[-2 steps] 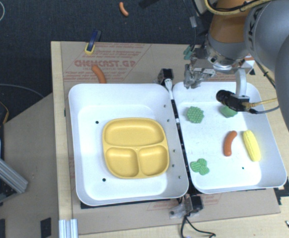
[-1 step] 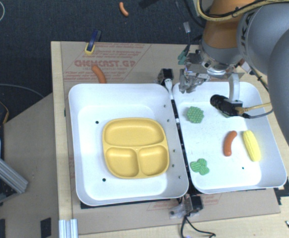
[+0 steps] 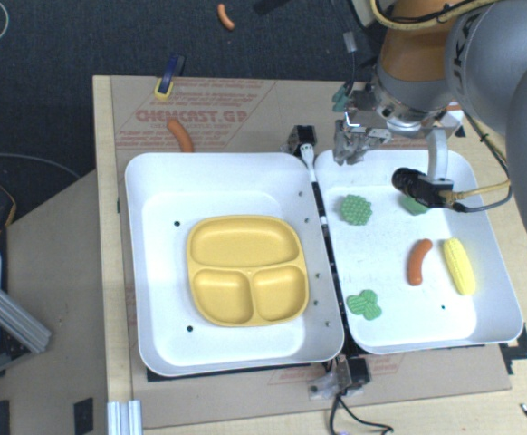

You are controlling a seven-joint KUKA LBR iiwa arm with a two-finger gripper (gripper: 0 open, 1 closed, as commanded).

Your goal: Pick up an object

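My gripper point(image 3: 351, 148) hangs over the far left corner of the right bin point(image 3: 490, 320), and nothing shows between its fingers. Just below it on the bin floor lies a green bumpy piece point(image 3: 356, 209). A brown sausage point(image 3: 418, 262) and a yellow corn cob point(image 3: 459, 265) lie side by side toward the right. Another green leafy piece point(image 3: 366, 304) sits near the bin's front left. A further green bit point(image 3: 415, 206) peeks out from under a black part of the arm.
The left bin point(image 3: 150, 243) holds a yellow three-compartment tray point(image 3: 246, 269). Behind the bins, on the cardboard, lie an orange sausage point(image 3: 181, 135) and a blue-yellow item point(image 3: 167, 78). A small orange piece point(image 3: 225, 16) lies on the dark floor.
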